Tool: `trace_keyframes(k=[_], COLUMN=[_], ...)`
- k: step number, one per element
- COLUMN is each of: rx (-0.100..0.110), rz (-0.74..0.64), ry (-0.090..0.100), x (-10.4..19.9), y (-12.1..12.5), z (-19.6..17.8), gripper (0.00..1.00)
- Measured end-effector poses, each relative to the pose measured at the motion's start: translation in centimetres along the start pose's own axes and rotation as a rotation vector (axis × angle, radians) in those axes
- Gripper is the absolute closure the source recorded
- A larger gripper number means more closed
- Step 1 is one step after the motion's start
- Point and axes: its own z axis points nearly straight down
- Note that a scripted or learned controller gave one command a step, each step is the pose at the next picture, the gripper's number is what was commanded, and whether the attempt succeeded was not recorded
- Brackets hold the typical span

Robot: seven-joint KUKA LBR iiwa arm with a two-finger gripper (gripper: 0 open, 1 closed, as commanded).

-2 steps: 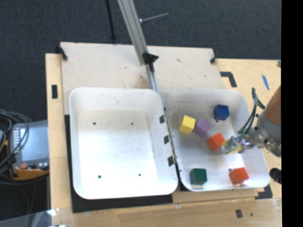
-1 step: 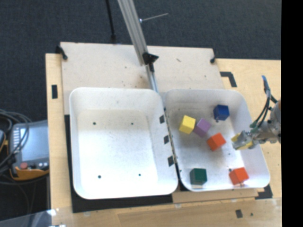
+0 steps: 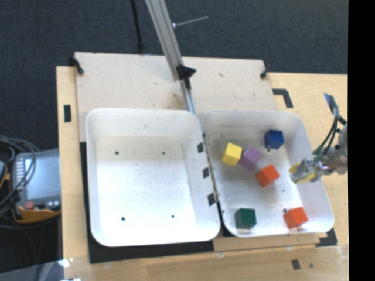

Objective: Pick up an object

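The right bin (image 3: 231, 127) holds several small cubes. A yellow cube (image 3: 232, 154) touches a purple cube (image 3: 251, 157) near the middle. A blue cube (image 3: 273, 139) lies toward the far right corner. An orange cube (image 3: 268, 175) sits right of centre. A green cube (image 3: 245, 218) and a second orange cube (image 3: 295, 217) rest near the front wall. My gripper (image 3: 304, 171) hangs at the bin's right rim, just right of the central orange cube and apart from it. Nothing shows in its grasp.
The left bin (image 3: 146, 180) stands beside the right one, sharing a middle wall. A slanted aluminium post (image 3: 167, 31) rises behind the bins. A grey control box with cables (image 3: 35, 180) sits off the bench's left edge.
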Motion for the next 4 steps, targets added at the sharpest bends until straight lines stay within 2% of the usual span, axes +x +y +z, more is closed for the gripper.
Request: trace_keyframes(k=[1, 4], rx=[0.002, 0.002], rz=[0.0, -0.004], ry=[0.001, 0.003], x=[4.6, 18.6], y=[0.4, 3.7], z=[0.5, -1.0], gripper=[1.0, 1.0])
